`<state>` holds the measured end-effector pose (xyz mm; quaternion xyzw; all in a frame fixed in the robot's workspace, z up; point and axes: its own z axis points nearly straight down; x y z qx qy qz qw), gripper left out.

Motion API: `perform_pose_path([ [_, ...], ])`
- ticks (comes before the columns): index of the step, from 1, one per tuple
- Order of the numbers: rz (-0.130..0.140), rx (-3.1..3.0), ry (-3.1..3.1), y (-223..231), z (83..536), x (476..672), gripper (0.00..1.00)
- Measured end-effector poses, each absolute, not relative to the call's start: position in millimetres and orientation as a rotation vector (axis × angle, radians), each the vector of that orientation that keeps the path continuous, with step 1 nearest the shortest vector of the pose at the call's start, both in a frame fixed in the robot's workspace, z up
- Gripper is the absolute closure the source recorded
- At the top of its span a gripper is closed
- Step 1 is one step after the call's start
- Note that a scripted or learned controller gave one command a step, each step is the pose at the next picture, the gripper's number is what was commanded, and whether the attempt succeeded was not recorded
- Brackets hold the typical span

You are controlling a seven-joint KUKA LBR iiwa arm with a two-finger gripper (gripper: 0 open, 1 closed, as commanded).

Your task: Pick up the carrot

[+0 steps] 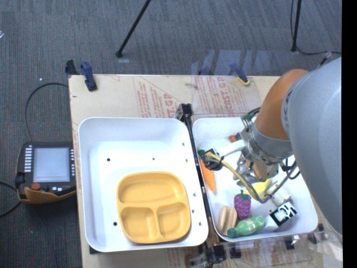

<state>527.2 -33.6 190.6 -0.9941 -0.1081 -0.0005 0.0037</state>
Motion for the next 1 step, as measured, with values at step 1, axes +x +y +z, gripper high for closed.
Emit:
perform_pose_path([
  [1,0.008,-3.119,-0.332,-21.6,229.4,517.0,1.0],
])
